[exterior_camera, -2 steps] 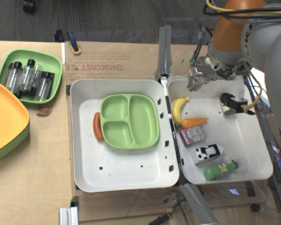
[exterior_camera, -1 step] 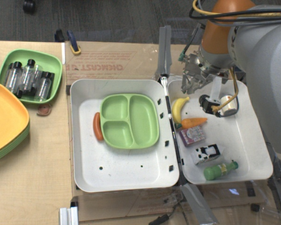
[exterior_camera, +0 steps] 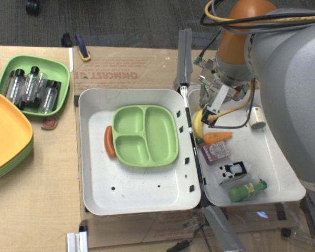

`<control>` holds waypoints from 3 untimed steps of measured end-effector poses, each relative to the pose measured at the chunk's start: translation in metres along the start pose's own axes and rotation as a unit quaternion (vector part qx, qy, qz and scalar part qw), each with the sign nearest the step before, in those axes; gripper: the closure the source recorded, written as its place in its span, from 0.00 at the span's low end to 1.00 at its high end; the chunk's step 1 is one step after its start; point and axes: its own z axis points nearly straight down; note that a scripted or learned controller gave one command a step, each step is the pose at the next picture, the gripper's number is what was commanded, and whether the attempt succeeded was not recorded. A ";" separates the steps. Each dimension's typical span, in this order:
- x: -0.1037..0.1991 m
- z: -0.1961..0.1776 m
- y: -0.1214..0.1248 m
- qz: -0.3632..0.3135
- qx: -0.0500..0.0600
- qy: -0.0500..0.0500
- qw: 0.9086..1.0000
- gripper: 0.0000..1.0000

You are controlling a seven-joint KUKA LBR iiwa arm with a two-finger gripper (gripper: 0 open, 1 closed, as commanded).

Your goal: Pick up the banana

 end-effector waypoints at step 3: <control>-0.036 -0.001 0.011 0.229 0.000 0.001 0.973 1.00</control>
